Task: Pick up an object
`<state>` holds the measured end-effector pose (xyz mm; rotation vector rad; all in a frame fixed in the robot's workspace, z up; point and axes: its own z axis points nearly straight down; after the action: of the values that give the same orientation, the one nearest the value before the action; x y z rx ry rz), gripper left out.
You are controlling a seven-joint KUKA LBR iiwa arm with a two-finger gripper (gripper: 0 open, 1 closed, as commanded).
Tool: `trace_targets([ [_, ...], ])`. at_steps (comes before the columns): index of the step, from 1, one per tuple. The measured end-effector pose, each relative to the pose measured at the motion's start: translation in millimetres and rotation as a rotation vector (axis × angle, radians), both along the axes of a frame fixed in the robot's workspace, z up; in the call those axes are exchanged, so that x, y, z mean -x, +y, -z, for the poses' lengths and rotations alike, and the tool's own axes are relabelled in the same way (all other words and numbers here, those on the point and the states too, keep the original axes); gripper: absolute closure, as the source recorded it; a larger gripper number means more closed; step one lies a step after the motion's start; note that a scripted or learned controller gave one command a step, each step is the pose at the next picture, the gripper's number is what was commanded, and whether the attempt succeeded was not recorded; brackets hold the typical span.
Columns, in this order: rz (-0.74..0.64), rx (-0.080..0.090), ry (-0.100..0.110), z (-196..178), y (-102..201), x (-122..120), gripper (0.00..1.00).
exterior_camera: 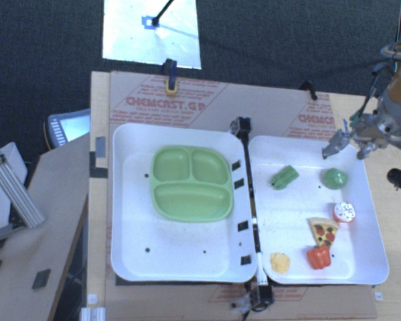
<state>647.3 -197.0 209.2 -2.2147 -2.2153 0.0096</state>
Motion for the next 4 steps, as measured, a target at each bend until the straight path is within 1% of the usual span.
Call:
trace_targets([
  [1,-0.003,0.003,-0.013,-8.8,0.7,-2.9,0.0],
  [2,-0.001,0.002,-0.009,51.9,-4.5,-3.1,0.0],
  [3,-0.005,0.002,-0.009,113.3,-2.3,-7.5,0.0],
  [4,-0.006,0.003,-0.013,124.1,-1.7,-8.7,0.0],
])
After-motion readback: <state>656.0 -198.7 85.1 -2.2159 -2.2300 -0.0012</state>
